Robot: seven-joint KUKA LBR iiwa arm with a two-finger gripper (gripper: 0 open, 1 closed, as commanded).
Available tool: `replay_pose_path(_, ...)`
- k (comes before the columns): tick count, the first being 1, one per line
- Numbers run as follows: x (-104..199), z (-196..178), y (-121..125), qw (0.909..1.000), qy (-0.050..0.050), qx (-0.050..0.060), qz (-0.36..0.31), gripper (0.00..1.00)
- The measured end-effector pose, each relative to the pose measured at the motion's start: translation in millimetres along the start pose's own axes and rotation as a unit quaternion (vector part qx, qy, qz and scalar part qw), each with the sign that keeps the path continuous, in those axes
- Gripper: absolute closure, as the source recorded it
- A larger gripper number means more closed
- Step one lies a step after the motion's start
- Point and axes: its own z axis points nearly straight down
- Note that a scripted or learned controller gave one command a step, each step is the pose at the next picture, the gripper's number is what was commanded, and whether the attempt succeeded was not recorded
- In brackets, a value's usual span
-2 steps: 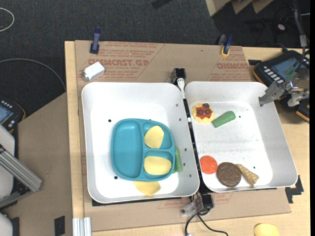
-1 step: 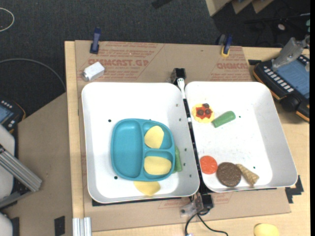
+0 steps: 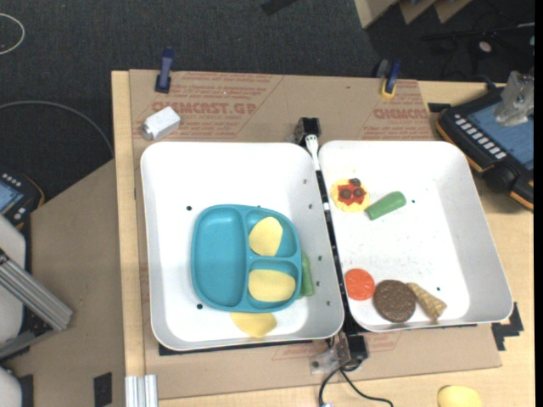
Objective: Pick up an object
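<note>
Two white bins sit side by side on the bench, and the blue divided plate (image 3: 219, 254) in the left bin (image 3: 165, 227) serves as the landmark. The plate lies flat near the middle of that bin, its large compartment on the left. A yellow piece (image 3: 265, 236) lies in its upper right compartment and a second yellow piece (image 3: 271, 285) in its lower right compartment. A third yellow piece (image 3: 253, 322) lies on the bin floor just below the plate, touching its lower edge. A thin green thing (image 3: 306, 276) rests against the plate's right rim. To the right of the plate, in the right bin (image 3: 462, 227), a red and yellow item with dark spots (image 3: 349, 193) lies just beside a green cylinder (image 3: 386, 205). Further down, an orange-red disc (image 3: 360, 284), a brown round piece (image 3: 394, 301) and a tan cone (image 3: 427, 301) lie in a row, close together. Up and left of the plate, outside the bins, a small white object (image 3: 161, 123) rests on the cardboard. How far open the pincer stands, and whether it has hold of anything, cannot be told.
</note>
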Motion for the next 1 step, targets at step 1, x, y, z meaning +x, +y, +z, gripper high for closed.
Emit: replay_pose_path(1, -74.1, 120.0, -3.7, 0.9999, 0.002, 0.009, 0.005, 1.00)
